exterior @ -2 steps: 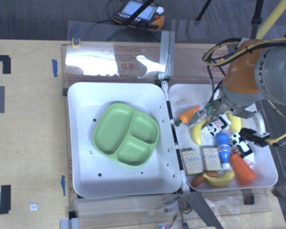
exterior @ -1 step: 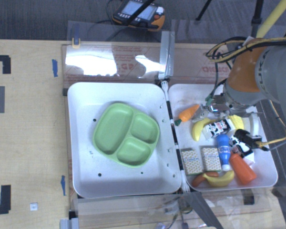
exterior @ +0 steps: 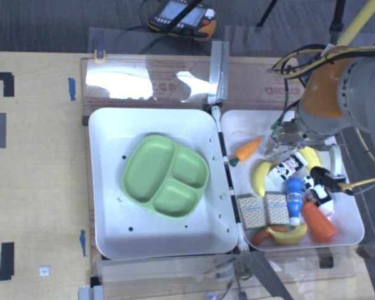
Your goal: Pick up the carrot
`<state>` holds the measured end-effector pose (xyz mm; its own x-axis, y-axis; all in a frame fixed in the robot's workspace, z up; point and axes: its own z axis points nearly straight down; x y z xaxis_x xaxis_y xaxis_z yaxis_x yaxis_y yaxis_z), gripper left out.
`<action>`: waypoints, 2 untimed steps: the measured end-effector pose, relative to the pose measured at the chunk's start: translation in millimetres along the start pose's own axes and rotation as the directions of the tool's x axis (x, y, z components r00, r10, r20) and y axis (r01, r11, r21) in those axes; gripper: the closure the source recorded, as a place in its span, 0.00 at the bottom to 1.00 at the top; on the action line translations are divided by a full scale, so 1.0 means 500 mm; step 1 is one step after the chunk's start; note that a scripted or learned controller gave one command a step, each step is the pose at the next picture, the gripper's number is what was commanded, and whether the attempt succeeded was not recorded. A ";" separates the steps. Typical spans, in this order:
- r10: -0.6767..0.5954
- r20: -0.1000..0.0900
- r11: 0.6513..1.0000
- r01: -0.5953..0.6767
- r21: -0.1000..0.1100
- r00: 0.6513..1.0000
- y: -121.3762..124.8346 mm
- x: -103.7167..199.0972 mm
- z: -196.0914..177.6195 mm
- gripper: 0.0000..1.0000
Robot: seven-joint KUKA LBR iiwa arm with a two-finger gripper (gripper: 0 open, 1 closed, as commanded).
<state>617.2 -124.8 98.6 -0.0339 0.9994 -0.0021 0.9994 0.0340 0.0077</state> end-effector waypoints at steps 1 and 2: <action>0.000 0.000 1.000 0.000 0.000 1.000 0.000 0.000 0.000 0.00; -0.027 -0.003 1.000 0.027 0.005 1.000 0.027 0.135 -0.174 0.00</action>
<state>627.8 -56.7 185.6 -0.0606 0.9982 0.0004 0.9982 0.0606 0.0024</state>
